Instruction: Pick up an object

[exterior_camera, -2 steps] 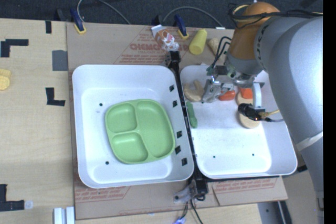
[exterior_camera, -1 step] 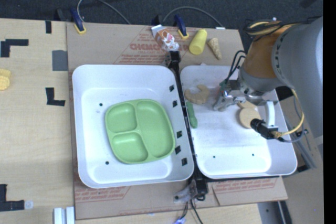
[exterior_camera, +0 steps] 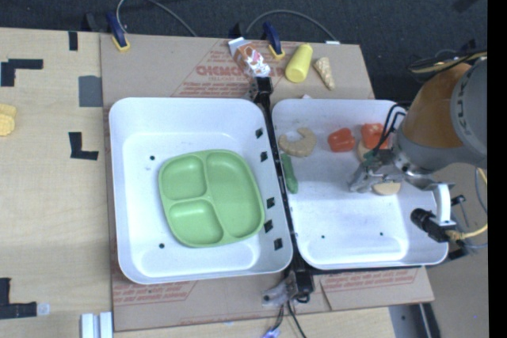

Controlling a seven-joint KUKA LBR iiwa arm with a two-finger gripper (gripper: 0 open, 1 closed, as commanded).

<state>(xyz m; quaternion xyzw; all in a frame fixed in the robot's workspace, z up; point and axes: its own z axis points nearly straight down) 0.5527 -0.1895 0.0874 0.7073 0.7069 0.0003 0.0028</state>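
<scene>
A grey KUKA arm [exterior_camera: 444, 123] with an orange band reaches in from the right over the right bin [exterior_camera: 348, 241], its gripper [exterior_camera: 366, 180] lowered near the bin's floor. The metal fingers [exterior_camera: 360, 182] point down and to the left; whether they are spread or closed cannot be told from this angle. A pale tan object [exterior_camera: 386, 187] lies just beside the fingers on their right, touching or nearly touching them, not visibly between them. A red object [exterior_camera: 341, 140] sits near, up and to the left, with an orange-red object [exterior_camera: 371, 134] beside it, partly under the wrist. A beige curved piece [exterior_camera: 297, 142] and a green stick [exterior_camera: 289, 172] lie by the bin's left wall. The left bin [exterior_camera: 135, 131] holds a green divided plate [exterior_camera: 211, 196]. On the desk [exterior_camera: 47, 194] behind the bins stand a yellow bottle [exterior_camera: 299, 63] and a small carton [exterior_camera: 249, 58].
</scene>
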